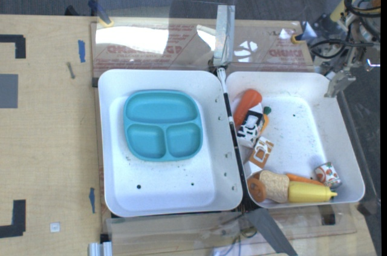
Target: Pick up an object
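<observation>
**Operator:** Bench [42,146], pale wood, carries two shallow white bins side by side. From my remote seat I read the left bin [118,188] as holding one item, a teal three-compartment plate [162,124] lying flat near its centre.

**Observer:** And the right bin [302,128]?

**Operator:** It holds the candidate objects, clustered along its left wall and near edge. Largest: an orange carrot-shaped toy [246,105] tilted against the divider at upper left. Along the near edge lie a yellow squeeze-bottle toy [311,192] on its side and, touching its left end, a tan bread-like piece [275,186] with an orange-brown round piece [257,190] just beside that.

**Observer:** Smaller items?

**Operator:** A black-and-white patterned item [253,123] just below the carrot; an orange-and-white square card [261,153] below that; a small red-and-white can [327,174] near the right wall, just above the bottle's tip.

**Observer:** Arm position?

**Operator:** Gripper [336,84] hangs over the far right corner of the right bin, well apart from every object, with cables bunched above it. I cannot tell whether it is apart or together at this angle. Nothing is seen held.
</observation>
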You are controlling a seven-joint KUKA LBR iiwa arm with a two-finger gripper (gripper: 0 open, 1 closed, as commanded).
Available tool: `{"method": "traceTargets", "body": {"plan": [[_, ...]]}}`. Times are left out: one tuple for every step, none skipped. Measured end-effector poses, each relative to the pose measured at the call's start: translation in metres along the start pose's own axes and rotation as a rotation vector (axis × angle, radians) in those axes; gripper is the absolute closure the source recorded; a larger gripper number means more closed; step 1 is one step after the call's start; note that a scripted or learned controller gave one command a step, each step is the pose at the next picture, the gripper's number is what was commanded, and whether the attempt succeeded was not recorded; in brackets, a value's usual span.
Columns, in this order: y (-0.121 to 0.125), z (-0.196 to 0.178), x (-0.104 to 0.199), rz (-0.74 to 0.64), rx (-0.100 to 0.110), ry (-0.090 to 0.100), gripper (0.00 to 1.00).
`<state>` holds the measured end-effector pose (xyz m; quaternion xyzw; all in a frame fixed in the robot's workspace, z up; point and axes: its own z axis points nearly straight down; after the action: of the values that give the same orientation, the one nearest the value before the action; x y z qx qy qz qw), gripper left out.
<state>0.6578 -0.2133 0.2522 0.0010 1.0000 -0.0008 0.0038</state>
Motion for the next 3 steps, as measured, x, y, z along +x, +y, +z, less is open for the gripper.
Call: {"method": "traceTargets", "body": {"plan": [[0.078, 0.141, 0.022, 0.052, -0.006, 0.014, 0.0], [0.12, 0.162, 0.074, 0.23, -0.001, -0.005, 0.0], [0.117, 0.162, 0.08, 0.679, 0.003, -0.003, 0.0]]}}
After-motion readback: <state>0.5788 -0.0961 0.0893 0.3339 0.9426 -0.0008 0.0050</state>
